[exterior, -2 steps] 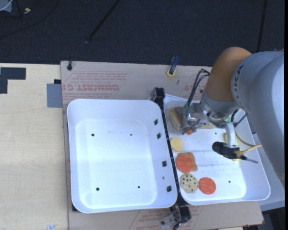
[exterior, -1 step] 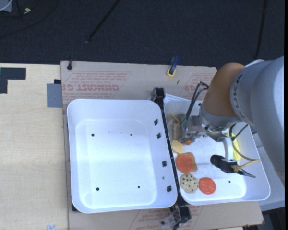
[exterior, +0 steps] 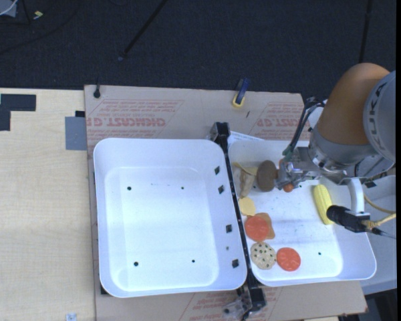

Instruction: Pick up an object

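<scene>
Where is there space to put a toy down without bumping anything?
The left bin has a wide bare floor between its four walls. The right bin is crowded along the divider: brown lump, orange slice, cookie, red disc. Its only bare patch lies between those and the corn.

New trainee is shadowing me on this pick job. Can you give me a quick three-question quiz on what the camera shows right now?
1. True or false: the cookie lies in the left bin.
2. Which lies nearest the gripper? A) the brown potato-like piece B) the red tomato slice C) the cookie
3. Fill in: the yellow corn cob lies in the ____ bin.

Key:
1. False; it lies in the right bin, near the divider.
2. A
3. right
</scene>
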Controlling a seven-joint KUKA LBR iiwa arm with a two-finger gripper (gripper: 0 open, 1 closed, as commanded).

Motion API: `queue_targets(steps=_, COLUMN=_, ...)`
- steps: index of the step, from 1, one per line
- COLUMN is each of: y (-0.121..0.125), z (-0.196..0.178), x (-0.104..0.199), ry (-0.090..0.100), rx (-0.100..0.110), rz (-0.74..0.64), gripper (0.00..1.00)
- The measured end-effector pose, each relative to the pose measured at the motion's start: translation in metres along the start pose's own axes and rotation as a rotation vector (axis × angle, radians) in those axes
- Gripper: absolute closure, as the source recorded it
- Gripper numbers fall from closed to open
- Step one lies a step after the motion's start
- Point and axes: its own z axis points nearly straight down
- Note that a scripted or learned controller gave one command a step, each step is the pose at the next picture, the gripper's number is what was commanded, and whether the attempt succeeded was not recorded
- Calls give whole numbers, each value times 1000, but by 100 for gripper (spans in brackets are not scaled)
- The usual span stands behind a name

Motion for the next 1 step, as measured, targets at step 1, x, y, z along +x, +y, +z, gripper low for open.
queue_targets(steps=1, y=-58, z=98, x=8, ry=3, rx=-1, rz=1, gripper=100)
